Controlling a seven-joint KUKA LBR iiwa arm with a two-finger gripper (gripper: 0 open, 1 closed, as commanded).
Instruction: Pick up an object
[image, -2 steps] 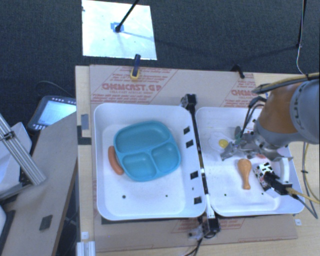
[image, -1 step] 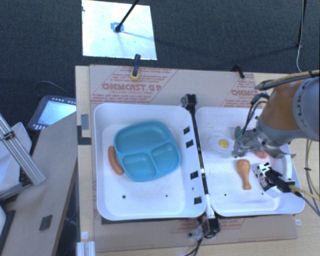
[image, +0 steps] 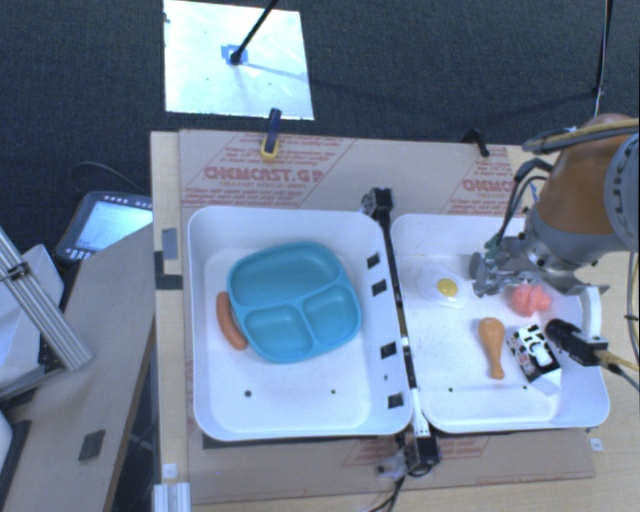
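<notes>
Drumstick (image: 491, 345) lies between fried egg (image: 444, 288) and black-and-white toy (image: 535, 352).

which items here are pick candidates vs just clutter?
Pick candidates:
- pink item, beside the gripper
- fried egg
- drumstick
- black and white item
- hot dog, left bin

Lying about:
- blue divided tray
- yellow clamp
- tablet
</notes>
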